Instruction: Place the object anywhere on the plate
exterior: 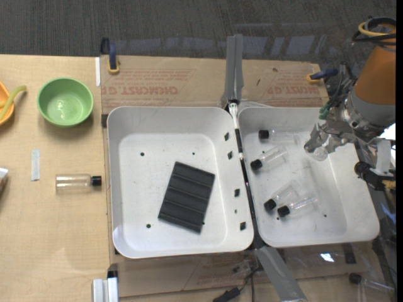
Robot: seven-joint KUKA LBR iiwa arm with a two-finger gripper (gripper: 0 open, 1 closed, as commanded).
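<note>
Currently itemised, from above:

Item one: my pincer (322, 145), over the upper right part of the right bin (352, 231), reaching in from the right. A clear vial (320, 151) appears to sit at its tip; glass against white blurs the outline, so I cannot tell whether the pincer is clamped on it or merely above it, nor how wide it stands.

Item two: the plate (187, 196), a dark ribbed rectangular slab, lying flat in the left bin (126, 168), near the middle of its floor. Its long axis runs from upper right to lower left, slightly tilted.

Item three: loose clear vials with black caps in the right bin, one near the top (264, 133), one by the divider (266, 161), two together lower down (288, 203).

Item four: on the counter (50, 231) to the left, a green bowl (65, 102) and another capped vial (78, 181).

Key relation: the plate lies to the left of my pincer and lower in the view, well apart, across the wall between the bins. I judge the coming move to be a carry leftward over that wall.
</note>
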